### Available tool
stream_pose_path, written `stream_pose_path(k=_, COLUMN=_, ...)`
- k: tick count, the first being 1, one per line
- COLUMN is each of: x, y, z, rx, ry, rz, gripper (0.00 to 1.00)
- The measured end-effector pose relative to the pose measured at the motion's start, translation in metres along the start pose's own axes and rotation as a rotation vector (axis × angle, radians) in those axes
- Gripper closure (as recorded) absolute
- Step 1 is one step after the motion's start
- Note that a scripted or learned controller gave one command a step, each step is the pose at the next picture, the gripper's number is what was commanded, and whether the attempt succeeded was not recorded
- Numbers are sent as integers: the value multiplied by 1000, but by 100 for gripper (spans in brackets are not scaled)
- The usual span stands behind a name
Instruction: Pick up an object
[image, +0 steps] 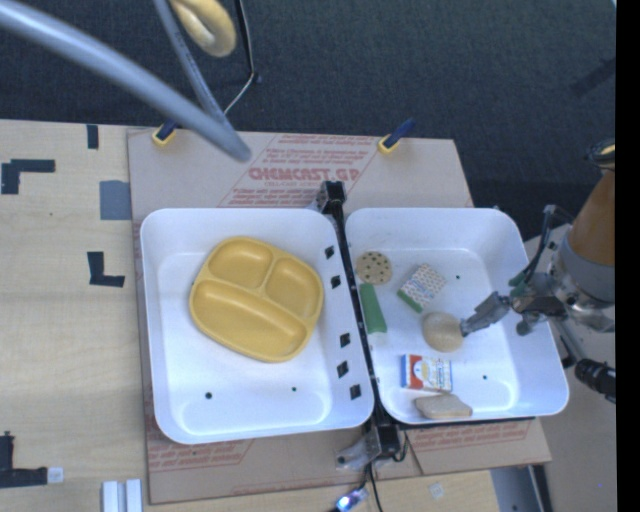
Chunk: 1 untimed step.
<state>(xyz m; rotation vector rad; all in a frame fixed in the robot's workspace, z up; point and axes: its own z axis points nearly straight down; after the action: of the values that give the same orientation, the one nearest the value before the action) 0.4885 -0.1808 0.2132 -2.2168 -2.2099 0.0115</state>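
Observation:
My gripper (480, 315) reaches into the right bin (500, 232) from the right edge, its tip just right of a beige round object (441, 331) and very close to it. I see nothing held. The same bin contains a round speckled cookie (373, 266), a green stick (373, 308), a small patterned packet (423, 286), a red, white and blue carton (428, 373) and a beige lump (443, 407) at the front edge.
A yellow divided plate (257, 297) lies in the left bin (165, 330). A black divider (345, 300) runs between the bins. The arm's grey body with its orange band (590, 250) stands at the right bin's right rim.

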Motion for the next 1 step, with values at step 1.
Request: stream_pose_path(k=1, x=0, y=3, z=-6, rx=-11, ry=-3, rz=-4, gripper=0)
